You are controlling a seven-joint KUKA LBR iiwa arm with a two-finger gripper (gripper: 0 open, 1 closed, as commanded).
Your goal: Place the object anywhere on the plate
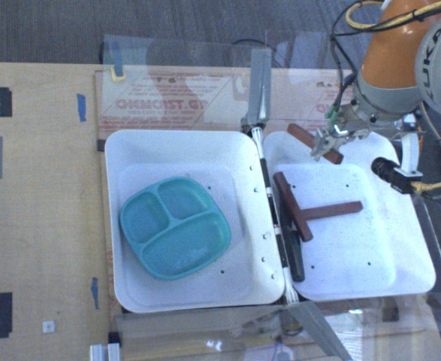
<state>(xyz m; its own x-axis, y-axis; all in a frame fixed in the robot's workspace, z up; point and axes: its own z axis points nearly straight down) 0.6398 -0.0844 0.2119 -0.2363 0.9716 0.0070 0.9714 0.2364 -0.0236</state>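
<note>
- Gripper [327, 147] of the grey arm with the orange band hangs over the far edge of the right-hand shallow white bin [408, 277], its fingers closed on a short brown wooden stick [304, 137], which juts out to the left of the fingertips and appears lifted off the bin floor.
- Target sits well apart: the teal plastic plate with three compartments [175, 226] lies flat in the left-hand shallow white bin [122, 164].
- Doing the carry well, in my judgement, means keeping the stick high enough to clear the raised rims where the two bins meet, then travelling left and toward the camera until it is over the middle of the plate.
- Release should come low, since a thin stick dropped from height could bounce or roll off the plate's low dividers.
- Left in the right bin are two crossed brown sticks [310, 215] and a dark bar [291, 254] along the left wall; none lies in the path.
- Surface under the bins is pale tan board [40, 201] with black markings and bits of blue tape; dark grey floor shows beyond the bench.
</note>
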